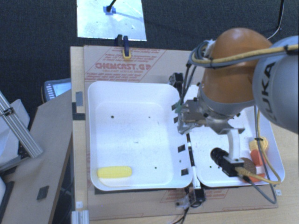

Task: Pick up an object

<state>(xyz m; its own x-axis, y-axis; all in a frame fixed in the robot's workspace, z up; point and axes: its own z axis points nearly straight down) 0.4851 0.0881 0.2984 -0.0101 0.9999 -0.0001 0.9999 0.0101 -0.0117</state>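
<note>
The tabletop (290,148) carries a brown card sheet (124,65) printed in red, and on that sheet two shallow white bins sit side by side, their inner walls touching.

The arm (238,73) comes in from the right and hangs over the right bin (208,177), hiding much of its floor. Its orange dome and grey casing cover that bin's far half.

The left bin (135,85) is in plain sight. Its floor is bare white with a few dark specks, save for one thing: a yellow bar (114,172) lying flat in the near left corner, long side along the near wall, close to it and well apart from the claw.

The right bin holds two small things against its right wall, partly behind a yellow cable: a yellow lump (259,143) and, just beside it on the near side, an orange lump (257,158). What they are cannot be told.

The claw (186,118) sits low over the line where the two bins meet, about halfway along it. Whether it is released or clenched cannot be told, and nothing can be seen in its grasp.
</note>
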